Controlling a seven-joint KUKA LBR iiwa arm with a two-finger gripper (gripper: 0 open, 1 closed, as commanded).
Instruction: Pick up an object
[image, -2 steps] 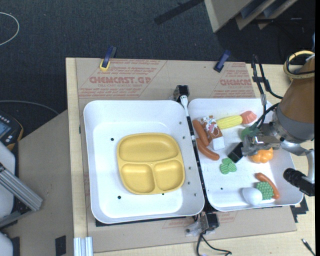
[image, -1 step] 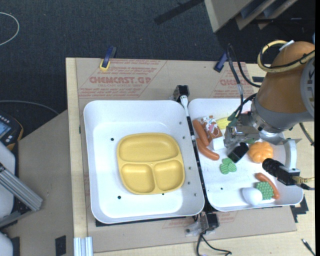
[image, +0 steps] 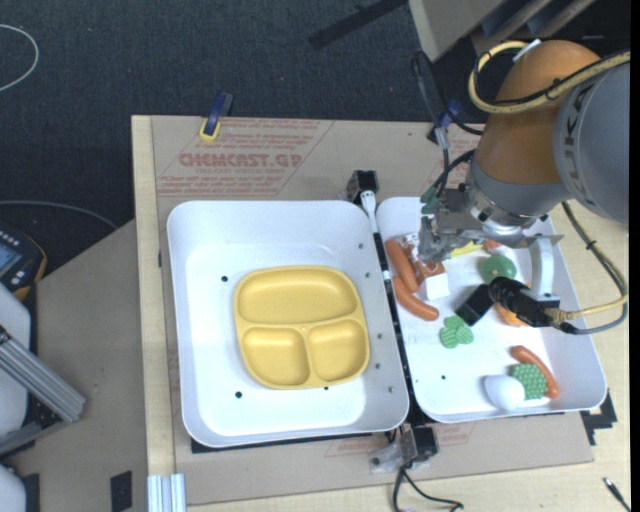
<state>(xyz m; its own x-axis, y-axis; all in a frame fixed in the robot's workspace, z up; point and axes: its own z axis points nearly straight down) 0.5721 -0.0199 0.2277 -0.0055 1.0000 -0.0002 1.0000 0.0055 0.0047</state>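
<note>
At the near edge of the right bin (image: 575, 395) a white lump (image: 503, 391) lies against a green knobbly piece (image: 533, 378), with an orange sausage (image: 533, 362) touching that. A little further in sits a small green toy (image: 457, 334), and beside it a black block (image: 474, 304). In the left bin (image: 190, 300) rests a yellow divided plate (image: 299, 326). Two more orange sausages (image: 408, 283) lie along the right bin's left side. The tool (image: 432, 252) hangs low over the far end of them, close to or touching the sausages; I cannot tell how wide it stands or whether it grips anything. Behind it is the orange band (image: 535, 110) of the arm, over the worktop (image: 250, 155).
</note>
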